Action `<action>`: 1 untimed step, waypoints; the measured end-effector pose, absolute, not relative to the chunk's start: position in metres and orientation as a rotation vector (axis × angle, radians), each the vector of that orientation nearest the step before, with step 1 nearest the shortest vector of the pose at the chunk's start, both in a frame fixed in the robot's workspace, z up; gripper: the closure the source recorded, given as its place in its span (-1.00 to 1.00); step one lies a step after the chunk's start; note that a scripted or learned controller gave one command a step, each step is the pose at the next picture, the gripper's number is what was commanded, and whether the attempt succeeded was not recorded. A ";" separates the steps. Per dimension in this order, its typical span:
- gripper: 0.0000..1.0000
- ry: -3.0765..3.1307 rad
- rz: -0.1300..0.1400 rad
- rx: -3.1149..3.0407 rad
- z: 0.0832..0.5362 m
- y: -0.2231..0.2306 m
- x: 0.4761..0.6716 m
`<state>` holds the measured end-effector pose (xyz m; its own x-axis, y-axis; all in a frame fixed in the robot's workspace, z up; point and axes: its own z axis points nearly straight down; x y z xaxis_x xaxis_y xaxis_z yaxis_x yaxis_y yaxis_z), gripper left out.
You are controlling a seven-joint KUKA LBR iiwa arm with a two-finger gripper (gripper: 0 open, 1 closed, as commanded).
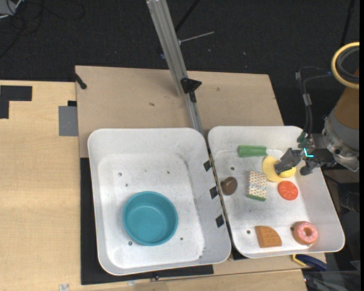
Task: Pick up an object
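Two bins | fingers [296, 163] spread above yellow piece [270, 166] | near right bin [327, 205] rim

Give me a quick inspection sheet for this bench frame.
Surface: two shallow white bins, left bin, right bin, on a wooden bench.
Job's things: right bin holds green cylinder, yellow round piece, red disc, patterned block, brown ball, tan wedge, pink doughnut.
Clutter: teal bowl in left bin.
Grippers: gripper over the yellow piece; grasp unclear.
Cables: black cables top left.
Surroundings: slanted aluminium rail.
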<state>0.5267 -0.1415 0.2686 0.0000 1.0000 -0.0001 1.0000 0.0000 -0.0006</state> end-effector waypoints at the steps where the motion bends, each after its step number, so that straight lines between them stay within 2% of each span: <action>1: -1.00 -2.221 0.001 -2.221 0.269 -0.141 0.527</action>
<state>0.5267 -0.1415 0.2685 0.0000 1.0000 -0.0001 1.0000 0.0000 -0.0006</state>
